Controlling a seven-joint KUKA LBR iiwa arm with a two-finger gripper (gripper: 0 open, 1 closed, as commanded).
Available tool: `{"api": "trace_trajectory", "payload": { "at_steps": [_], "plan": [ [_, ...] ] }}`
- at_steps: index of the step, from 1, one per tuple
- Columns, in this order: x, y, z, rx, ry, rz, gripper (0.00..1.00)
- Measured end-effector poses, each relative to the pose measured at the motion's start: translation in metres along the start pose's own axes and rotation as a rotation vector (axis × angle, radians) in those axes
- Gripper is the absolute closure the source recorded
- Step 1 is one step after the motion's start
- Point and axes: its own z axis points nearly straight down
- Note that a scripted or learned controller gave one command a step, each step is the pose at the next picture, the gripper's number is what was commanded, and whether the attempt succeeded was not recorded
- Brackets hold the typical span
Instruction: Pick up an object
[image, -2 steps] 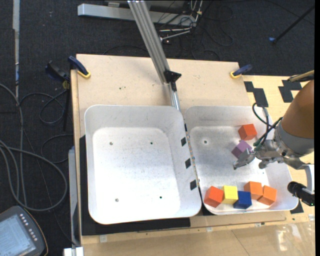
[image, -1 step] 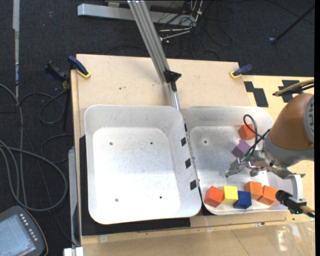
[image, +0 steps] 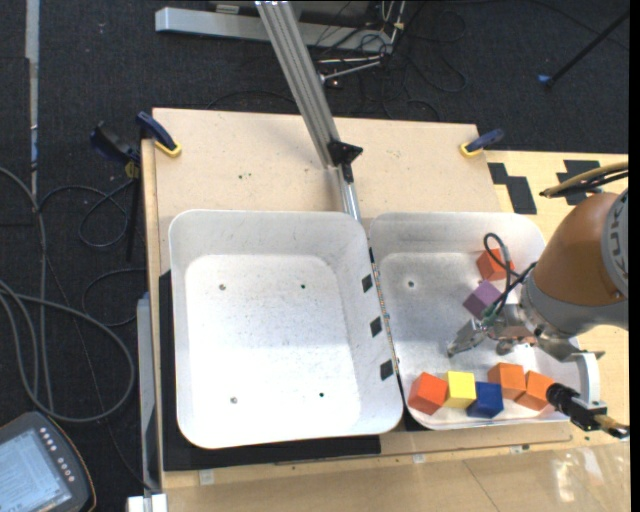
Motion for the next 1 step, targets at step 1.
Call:
{"api": "trace_trajectory", "payload": {
  "at_steps": [1],
  "plan": [
    [-0.0002,0.0006,-0.0107,-0.003,-0.001,0.0,1.0]
  ]
}}
